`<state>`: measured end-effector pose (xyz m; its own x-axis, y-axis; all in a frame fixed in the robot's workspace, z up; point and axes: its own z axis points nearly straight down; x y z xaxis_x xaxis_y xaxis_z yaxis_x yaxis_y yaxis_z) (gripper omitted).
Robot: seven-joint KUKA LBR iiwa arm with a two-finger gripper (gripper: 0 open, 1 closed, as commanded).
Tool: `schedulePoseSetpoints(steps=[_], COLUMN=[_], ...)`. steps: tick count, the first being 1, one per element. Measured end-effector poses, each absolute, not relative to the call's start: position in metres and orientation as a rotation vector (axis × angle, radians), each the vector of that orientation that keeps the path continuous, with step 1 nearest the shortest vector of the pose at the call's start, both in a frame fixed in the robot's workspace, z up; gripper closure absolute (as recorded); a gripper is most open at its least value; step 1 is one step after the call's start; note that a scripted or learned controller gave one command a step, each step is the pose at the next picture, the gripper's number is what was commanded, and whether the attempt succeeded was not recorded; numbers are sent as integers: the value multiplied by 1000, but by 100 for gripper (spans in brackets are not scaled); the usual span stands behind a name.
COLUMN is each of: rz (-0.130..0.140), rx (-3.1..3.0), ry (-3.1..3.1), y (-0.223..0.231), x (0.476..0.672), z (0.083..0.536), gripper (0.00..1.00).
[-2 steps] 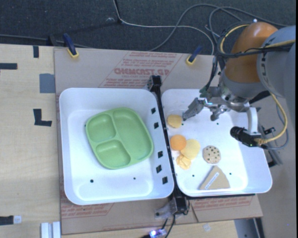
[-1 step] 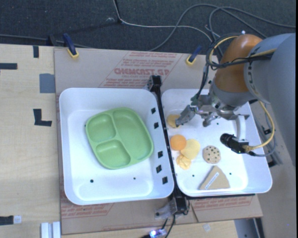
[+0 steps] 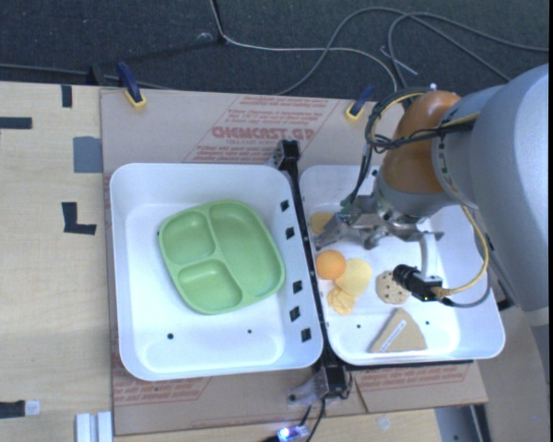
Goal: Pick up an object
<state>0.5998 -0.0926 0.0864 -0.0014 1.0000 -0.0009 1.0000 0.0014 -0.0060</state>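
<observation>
My gripper (image 3: 354, 229) hangs low over the back left part of the right bin (image 3: 461, 339), under the orange-banded wrist. Its fingers (image 3: 333, 232) stand open with nothing between them. A pale yellow piece (image 3: 320, 220) lies just left of the fingertips, against the bin's left wall. An orange ball (image 3: 330, 264) rests just in front of the gripper, touching a yellow lump (image 3: 355, 275) and a smaller yellow piece (image 3: 341, 301). A speckled round cookie (image 3: 390, 287) lies to their right. A tan wedge (image 3: 397, 332) lies near the front wall.
The left bin (image 3: 138, 201) holds a green divided plate (image 3: 221, 255). A black divider with clips (image 3: 300, 247) runs between the bins. Cables loop around the wrist (image 3: 424, 145) and over the right bin's right side. The large grey arm body (image 3: 521, 182) fills the right edge.
</observation>
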Motion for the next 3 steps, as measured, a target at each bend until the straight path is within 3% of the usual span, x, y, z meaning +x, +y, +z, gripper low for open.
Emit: schedulePoseSetpoints(steps=[1,3], rz=[3,-3], rx=[-2216,-2221], ry=[-2223,-2224], y=[-92,-91], x=[601,606], z=[99,203], gripper=[100,100])
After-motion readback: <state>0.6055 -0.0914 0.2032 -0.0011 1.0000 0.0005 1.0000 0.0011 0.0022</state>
